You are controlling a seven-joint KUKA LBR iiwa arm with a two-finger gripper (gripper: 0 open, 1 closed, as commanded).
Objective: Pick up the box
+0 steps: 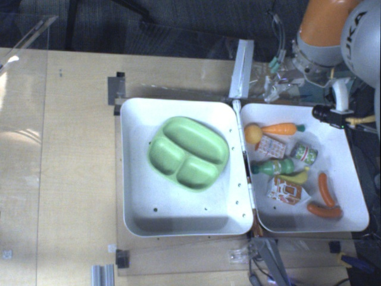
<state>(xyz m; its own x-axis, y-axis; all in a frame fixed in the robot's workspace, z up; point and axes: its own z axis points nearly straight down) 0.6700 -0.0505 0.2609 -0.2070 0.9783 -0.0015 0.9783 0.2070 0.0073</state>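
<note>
Hovering above right bin's [357, 210] back edge, hand [280, 83] w/ nothing visibly in it, opening can't tell | box [271, 146] lying mid-bin, wedged btwn carrot [278, 129] & bottle [275, 167] | crowding is making approach tight

Grey arm [351, 22] with orange band cut off by the top and right edges of the picture. Gripper [280, 88] at the right bin's [357, 219] far edge lost in a tangle of cables and metal, fingers not distinguishable. Print on the two small cartons [271, 147] [284, 191] and on the can's [304, 154] label too small to read. Yellow item [299, 176] mostly hidden under the green bottle [272, 167].
</note>
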